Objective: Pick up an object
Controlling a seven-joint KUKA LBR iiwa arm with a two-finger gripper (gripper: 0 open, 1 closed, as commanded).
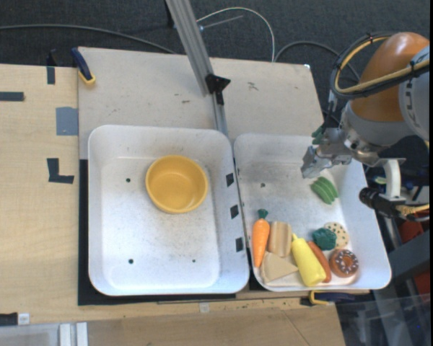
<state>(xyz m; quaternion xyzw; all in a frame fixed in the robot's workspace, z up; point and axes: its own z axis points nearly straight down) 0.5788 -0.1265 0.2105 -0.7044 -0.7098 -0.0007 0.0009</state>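
The green object [323,189], a small ribbed toy vegetable, lies tilted on the floor of the right bin [274,157], in its upper right part and apart from the other toys.

At the far left, the wooden bench [22,193] carries a few dark tape marks. A blue-and-yellow clamp [83,67] sits at the upper left corner of the pale board behind the bins. The left bin [94,193] holds a yellow bowl [176,184], upright, a little above its middle. A grey metal bar [191,34] slants down from the top edge to the gap between the two bins.

In the right bin, a cluster of toys crowds the lower edge: a carrot [260,240] standing lengthwise on the left, tan wedges [278,254] just beside it, a yellow bottle-like toy [308,259] touching them, then a dark green piece [324,238], a speckled cookie [336,231] and a doughnut [343,263] in the lower right corner.

The gripper [314,166] hangs just above and to the left of the green object, very near it; contact cannot be made out. Whether the gripper is open or closed cannot be told from this angle. Nothing shows inside it. The arm [386,85], grey with an orange band, enters from the right with cables looped about it.
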